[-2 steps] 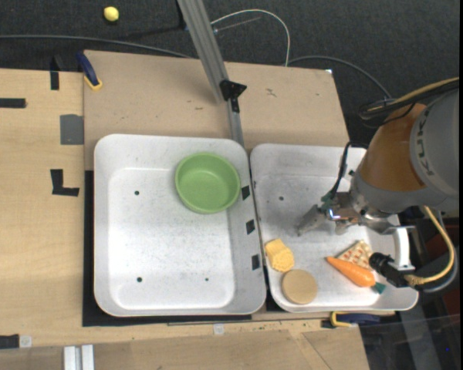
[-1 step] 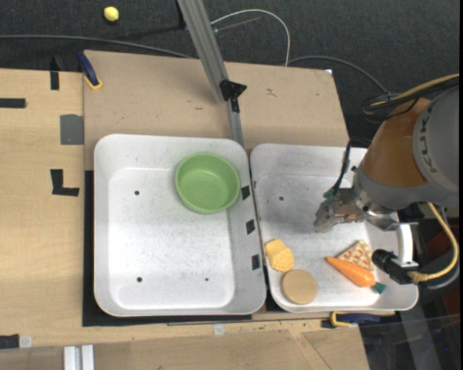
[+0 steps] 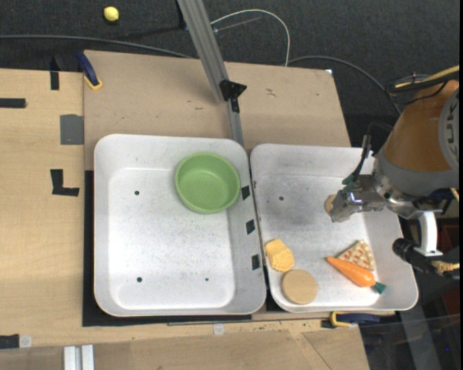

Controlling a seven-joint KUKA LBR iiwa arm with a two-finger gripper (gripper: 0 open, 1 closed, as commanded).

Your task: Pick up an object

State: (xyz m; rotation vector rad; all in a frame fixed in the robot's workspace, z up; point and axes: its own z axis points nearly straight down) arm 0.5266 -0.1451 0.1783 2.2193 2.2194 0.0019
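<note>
Gripper (image 3: 341, 205) over the right bin (image 3: 309, 168), right of centre; its opening cannot be told. Near end of that bin: carrot (image 3: 353, 271) touching pizza slice (image 3: 358, 253), round biscuit (image 3: 299, 287), yellow piece (image 3: 278, 254). Left bin (image 3: 123, 230): green bowl (image 3: 207, 182).

Looks like a robotics lab. Two white bins (image 3: 108, 206) side by side on a plywood bench (image 3: 154, 91) marked with black tape (image 3: 58, 182), cables (image 3: 255, 21) trailing over dark carpet (image 3: 355, 14), a metal pole (image 3: 204, 41) slanting over the bench, and a grey-and-orange arm (image 3: 424, 141) reaching in over toy food: carrot (image 3: 353, 271), pizza slice (image 3: 358, 253).
</note>
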